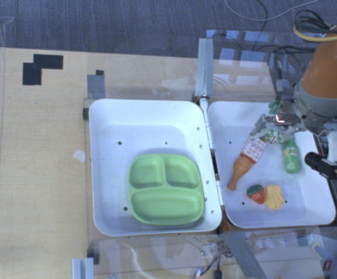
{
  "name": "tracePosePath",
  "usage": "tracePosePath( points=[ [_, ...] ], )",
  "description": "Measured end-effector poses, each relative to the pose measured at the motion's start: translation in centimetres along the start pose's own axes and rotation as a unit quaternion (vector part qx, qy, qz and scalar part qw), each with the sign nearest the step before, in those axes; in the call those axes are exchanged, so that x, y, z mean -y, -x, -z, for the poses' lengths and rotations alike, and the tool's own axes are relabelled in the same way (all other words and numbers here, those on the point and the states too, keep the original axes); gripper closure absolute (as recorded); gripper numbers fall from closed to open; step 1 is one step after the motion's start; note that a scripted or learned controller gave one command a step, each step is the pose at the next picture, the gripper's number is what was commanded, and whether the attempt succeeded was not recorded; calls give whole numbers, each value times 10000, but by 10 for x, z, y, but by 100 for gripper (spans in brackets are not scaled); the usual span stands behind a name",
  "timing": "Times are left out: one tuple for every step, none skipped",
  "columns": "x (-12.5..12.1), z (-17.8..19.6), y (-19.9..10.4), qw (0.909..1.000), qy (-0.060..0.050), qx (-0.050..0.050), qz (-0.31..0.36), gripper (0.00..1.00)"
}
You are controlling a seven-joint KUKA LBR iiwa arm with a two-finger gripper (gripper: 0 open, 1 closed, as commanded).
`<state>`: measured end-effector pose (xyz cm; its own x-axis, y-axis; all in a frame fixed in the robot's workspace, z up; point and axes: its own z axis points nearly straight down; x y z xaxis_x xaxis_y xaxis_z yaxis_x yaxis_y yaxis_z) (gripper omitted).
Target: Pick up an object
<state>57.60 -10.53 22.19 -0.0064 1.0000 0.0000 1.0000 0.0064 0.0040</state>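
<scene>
The right bin [233,118] holds several small things. An orange bottle [247,158] with a red and white label lies slanted, neck toward the near left. To its right lies a green bottle [291,157]. Nearer the front sit a red tomato-like toy [254,193] and a yellow ridged piece [274,197], side by side. My gripper [277,125] hangs low over the far part of this bin, just above the orange bottle's base end and the green bottle's top. A small green and white patterned item [272,136] lies right under it.
A green divided plate [166,189] lies in the left bin [107,156]. A metal divider [203,68] runs behind where the bins meet. The arm's orange band [331,68] looms over the right bin's far right corner. Cables lie on the floor behind.
</scene>
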Motion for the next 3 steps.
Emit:
tracePosePath(
  points=[
    [-30, -121, -11, 9998, 73, 6, 170, 0],
    [11, -124, -15, 9983, 164, 47, 562, 0],
    [-1, -127, -6, 9956, 92, 23, 934, 0]
  ],
)
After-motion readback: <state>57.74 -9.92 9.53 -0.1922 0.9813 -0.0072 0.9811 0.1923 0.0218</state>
